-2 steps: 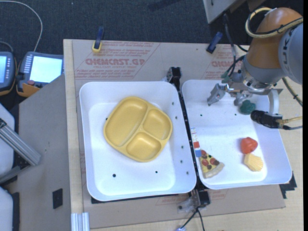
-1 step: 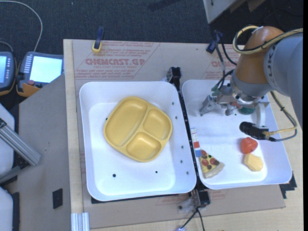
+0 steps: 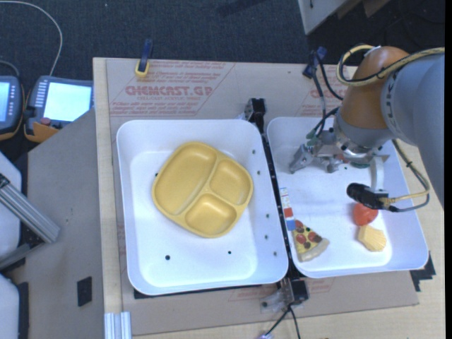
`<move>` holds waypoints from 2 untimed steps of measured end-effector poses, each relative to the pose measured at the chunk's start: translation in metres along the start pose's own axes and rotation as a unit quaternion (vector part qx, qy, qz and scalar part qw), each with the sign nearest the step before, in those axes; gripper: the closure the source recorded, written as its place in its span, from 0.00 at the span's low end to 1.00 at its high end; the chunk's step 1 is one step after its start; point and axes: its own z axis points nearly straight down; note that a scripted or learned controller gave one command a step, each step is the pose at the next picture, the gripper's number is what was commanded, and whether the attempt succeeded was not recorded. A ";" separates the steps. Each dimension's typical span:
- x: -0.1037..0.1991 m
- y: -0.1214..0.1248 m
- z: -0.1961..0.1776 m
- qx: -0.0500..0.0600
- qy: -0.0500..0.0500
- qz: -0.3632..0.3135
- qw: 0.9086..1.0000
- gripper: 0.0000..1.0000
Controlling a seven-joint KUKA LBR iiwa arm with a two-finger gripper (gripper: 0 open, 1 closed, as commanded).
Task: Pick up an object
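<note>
Toy pizza slice [image 3: 308,240], pepperoni-dotted, lying flat.

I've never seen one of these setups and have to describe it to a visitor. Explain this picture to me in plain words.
This is one camera fixed above a workbench, looking down at a slant. The grey machine with the orange band entering from the picture's right is a robot arm. At its end is a claw with two fingers, used for grabbing things; it hangs over the far end of the right white bin. Nothing can be seen between its fingers. In that bin lie three toy foods: a pizza slice, a red piece and a yellow piece. The left white bin holds a yellow divided plate. The arm's job is to pick up an object, and no object has been lifted yet.
</note>
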 end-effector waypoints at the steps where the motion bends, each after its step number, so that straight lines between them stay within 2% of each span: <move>1: 0.000 0.001 -0.012 -0.002 0.000 0.000 1.000 1.00; 2: 0.005 0.001 -0.055 -0.004 -0.001 0.000 1.000 1.00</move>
